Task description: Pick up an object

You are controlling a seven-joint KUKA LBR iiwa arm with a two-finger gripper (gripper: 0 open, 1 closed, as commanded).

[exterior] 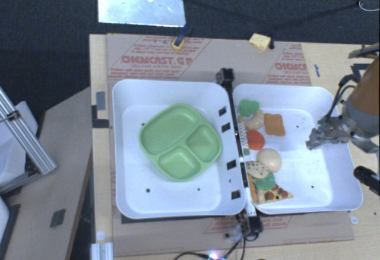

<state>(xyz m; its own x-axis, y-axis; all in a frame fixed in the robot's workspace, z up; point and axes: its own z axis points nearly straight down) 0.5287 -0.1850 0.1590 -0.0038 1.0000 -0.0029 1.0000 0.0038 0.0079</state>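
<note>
We see the gripper [316,139] low over the right bin [323,196]; we cannot tell its state. The toy foods cluster along the bin's left wall. We advise centring over the orange block [274,124], which stands slightly apart, before descending.

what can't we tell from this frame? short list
- Gripper, camera view: too small and blurred to read its state; nothing is visibly held.
- Arm: cut off by the right edge, so its pose is unknown.
- Toy food by the divider in the right bin: pieces overlap; the green piece covers part of the pizza slice and the cracker-like piece.
- Green tray, left bin: compartment depth unreadable from this view.
</note>
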